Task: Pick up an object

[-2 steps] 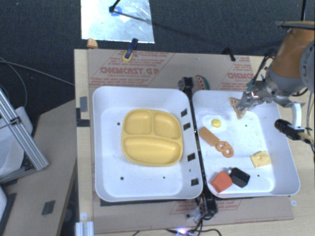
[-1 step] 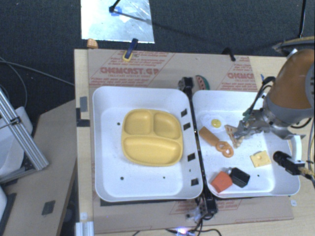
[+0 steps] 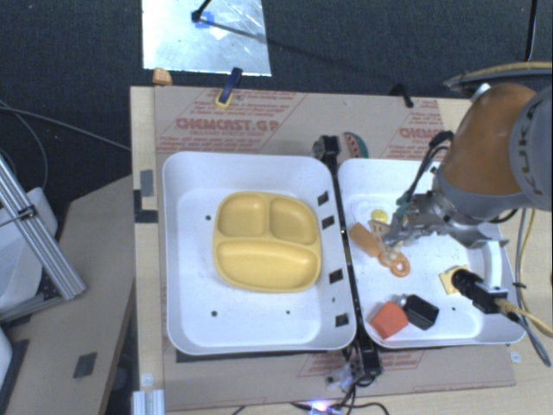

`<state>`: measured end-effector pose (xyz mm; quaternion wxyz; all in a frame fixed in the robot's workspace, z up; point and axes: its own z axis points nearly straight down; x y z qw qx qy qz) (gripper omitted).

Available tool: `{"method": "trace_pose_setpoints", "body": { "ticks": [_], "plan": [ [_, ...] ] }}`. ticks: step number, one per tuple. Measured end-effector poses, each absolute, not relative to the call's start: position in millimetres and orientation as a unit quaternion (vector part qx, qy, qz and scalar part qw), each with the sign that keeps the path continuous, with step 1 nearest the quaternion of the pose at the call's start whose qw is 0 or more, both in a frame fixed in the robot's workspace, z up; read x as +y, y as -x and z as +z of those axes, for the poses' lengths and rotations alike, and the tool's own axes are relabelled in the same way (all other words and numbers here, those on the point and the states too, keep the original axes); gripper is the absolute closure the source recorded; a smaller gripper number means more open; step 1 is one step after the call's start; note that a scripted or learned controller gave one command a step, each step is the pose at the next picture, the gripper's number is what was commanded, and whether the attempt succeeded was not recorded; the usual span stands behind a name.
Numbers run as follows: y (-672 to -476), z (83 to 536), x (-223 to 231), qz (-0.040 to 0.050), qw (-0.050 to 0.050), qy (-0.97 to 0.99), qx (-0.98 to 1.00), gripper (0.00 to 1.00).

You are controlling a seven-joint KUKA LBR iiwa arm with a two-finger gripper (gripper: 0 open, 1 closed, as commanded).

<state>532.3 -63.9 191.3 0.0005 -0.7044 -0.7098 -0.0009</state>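
The jaws point(image 3: 396, 236), whose spread I cannot tell, hang low in the right bin point(image 3: 484, 331) over the orange tool point(image 3: 378, 247) lying near its left wall; better to centre on its handle, descend squarely, then close.

A: Floor first?

B: Dark blue-grey carpet point(image 3: 69, 50) at the far side and the left. A shiny metal sheet point(image 3: 206, 22) lies on it at the far left, with black cables crossing nearby.

A: The bench?

B: Brown cardboard sheet point(image 3: 285, 119) with red print covers the bench top. Pale wooden surface point(image 3: 95, 301) to the left, lower. An aluminium frame point(image 3: 34, 240) stands at the left edge.

A: Light?

B: Even, bright glare off the metal sheet.
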Motion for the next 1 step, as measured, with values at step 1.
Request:
{"method": "trace_pose_setpoints", "body": {
  "ticks": [1],
  "plan": [
    [-505.7,184.2,2.1,0.0005,-0.001,0.705,-0.709,1.00]
  ]
}}
